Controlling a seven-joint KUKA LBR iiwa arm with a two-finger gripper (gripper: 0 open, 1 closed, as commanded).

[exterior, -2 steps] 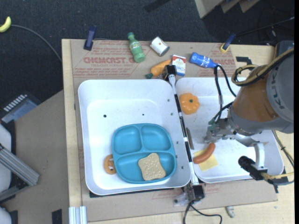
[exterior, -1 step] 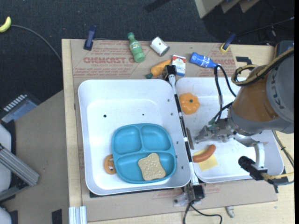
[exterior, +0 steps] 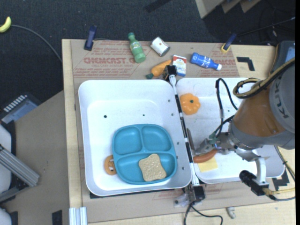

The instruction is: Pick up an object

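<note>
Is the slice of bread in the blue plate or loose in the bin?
In the plate. The bread slice lies flat in the near compartment of the blue divided plate, which sits in the left bin.

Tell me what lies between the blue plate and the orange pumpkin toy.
In the camera view, bare white floor of the left bin, then the two bins' adjoining rims, separate the blue plate from the orange pumpkin toy. No object sits between them.
</note>
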